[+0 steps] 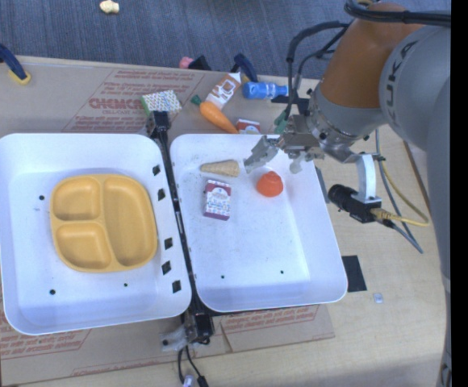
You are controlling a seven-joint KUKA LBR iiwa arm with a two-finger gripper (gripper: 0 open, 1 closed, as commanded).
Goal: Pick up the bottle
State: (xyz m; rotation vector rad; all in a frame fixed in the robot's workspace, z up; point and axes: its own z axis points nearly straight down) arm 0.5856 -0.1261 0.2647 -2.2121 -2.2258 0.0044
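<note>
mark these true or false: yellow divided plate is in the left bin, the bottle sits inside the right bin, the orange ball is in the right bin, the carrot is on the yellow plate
1. The yellow divided plate lies in the left bin. True.
2. The bottle sits inside the right bin. False: it lies on the cardboard behind that bin.
3. The orange ball is in the right bin. True.
4. The carrot lies on the yellow plate. False: it lies on the cardboard near the bottle.
</note>
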